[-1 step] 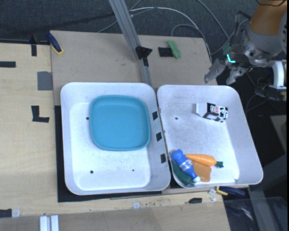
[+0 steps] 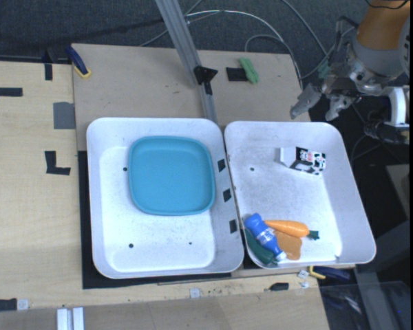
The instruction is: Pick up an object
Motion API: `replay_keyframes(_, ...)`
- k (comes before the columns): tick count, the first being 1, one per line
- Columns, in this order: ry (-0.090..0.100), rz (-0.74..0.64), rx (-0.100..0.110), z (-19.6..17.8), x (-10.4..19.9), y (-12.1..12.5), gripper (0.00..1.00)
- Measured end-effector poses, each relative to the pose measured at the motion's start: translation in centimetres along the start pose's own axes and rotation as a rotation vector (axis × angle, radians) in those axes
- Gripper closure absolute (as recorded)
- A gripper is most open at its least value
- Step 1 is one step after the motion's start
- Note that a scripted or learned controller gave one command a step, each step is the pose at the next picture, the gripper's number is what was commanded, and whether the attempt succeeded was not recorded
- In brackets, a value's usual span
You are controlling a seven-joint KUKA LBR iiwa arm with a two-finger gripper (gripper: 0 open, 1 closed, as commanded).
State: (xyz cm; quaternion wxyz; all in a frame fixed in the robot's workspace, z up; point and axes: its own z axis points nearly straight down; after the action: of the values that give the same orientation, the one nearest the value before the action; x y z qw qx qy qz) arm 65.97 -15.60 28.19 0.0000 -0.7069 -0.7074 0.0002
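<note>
The gripper [image 2: 321,103] hangs above the far edge of the right bin [image 2: 354,205], its two fingers spread apart with nothing between them. Three candidates lie in that bin: a small black-and-white box [image 2: 301,159] alone toward the far side, and, crowded into the near corner, a blue bottle [image 2: 263,232] touching a carrot [image 2: 288,228] that rests partly on an orange patch I cannot make out. The box looks like the easiest pick: probably light and stiff, with flat sides that should seat well between the fingers, and open floor all around it. Taking it across its shorter width seems wisest. The bottle is likely smooth and rounded, so it may roll or slip unless gripped across its middle, and the bin wall beside it leaves little room. The carrot looks like a light toy, tapered, best held at its thick end. The left bin [image 2: 96,184] holds a blue plate [image 2: 171,175], flat and hard to grasp.
</note>
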Motion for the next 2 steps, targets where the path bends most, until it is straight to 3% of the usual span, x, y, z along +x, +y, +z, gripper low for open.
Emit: replay_keyframes(2,0.001,0.0,0.004,10.1,0.1,-1.1,0.0)
